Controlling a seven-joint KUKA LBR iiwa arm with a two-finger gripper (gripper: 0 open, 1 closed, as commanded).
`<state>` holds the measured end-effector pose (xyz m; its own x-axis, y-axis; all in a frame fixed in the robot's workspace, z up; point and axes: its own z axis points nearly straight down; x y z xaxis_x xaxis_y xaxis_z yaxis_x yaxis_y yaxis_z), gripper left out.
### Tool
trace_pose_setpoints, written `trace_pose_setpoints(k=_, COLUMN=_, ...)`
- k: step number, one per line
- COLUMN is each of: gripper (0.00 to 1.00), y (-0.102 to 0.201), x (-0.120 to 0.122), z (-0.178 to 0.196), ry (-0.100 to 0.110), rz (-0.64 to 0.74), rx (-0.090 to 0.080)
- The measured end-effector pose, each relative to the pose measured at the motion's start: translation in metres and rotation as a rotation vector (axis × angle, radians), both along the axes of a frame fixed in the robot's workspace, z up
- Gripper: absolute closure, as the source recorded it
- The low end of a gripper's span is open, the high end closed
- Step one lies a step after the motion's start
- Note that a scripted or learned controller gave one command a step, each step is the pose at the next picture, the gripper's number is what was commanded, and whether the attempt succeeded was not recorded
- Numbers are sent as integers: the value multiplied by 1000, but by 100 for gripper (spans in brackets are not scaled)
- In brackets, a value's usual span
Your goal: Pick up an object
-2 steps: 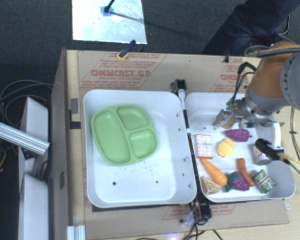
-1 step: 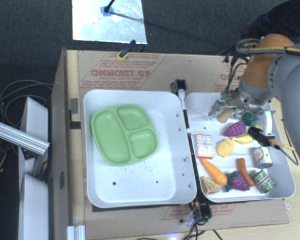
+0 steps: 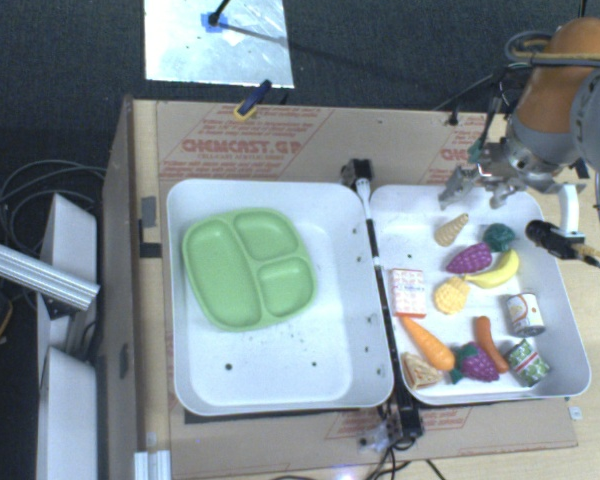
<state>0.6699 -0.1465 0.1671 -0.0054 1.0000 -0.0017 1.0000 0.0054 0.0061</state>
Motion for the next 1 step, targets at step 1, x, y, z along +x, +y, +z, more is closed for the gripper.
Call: trace_pose_setpoints(k=1, gripper=0, y=-18, x=-30, z=-75, ry=6, rz=-3, rx=2)
